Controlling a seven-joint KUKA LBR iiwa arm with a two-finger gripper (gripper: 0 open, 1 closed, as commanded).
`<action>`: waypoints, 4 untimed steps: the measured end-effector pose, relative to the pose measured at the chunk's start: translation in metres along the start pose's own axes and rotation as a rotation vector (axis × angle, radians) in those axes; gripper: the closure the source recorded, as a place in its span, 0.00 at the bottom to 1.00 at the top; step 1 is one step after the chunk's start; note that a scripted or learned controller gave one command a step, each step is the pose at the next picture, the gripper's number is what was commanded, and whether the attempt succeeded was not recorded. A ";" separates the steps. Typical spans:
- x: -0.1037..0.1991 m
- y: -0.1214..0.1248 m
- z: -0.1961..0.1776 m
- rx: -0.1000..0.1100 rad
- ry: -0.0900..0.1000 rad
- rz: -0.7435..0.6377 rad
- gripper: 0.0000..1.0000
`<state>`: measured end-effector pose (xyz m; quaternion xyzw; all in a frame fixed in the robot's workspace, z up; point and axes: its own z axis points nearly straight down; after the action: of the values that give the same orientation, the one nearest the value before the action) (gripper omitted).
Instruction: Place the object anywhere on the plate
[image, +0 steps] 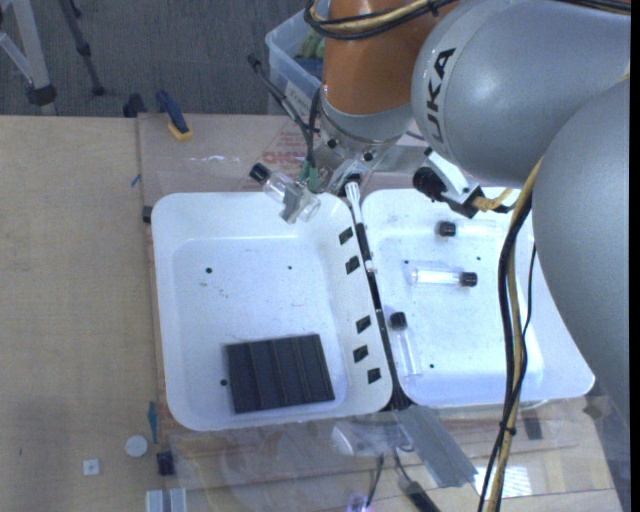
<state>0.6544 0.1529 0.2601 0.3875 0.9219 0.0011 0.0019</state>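
Note:
A dark grey ribbed plate (278, 372) lies flat in the front part of the left bin (190, 300). My gripper (298, 203) hangs over the back rim of that bin, near the divider. It is shut on a clear vial (272, 181), whose black cap sticks out to the upper left. The vial is in the air, well behind the plate and apart from it. The arm's orange band and grey wrist hide the upper part of the gripper.
The right bin (560, 375) holds a clear vial with a black cap (440, 275), a small black cap (446, 229) and another vial (400, 338) by the divider. Black clips (352, 265) line the divider. A plastic box (290, 50) stands behind the bins.

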 end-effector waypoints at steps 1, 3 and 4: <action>0.035 0.030 0.029 0.004 0.004 -0.298 1.00; 0.079 0.023 -0.058 0.000 0.001 -0.115 1.00; 0.067 0.021 -0.051 0.003 0.003 -0.184 1.00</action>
<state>0.6221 0.2154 0.3107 0.3014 0.9535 -0.0001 0.0001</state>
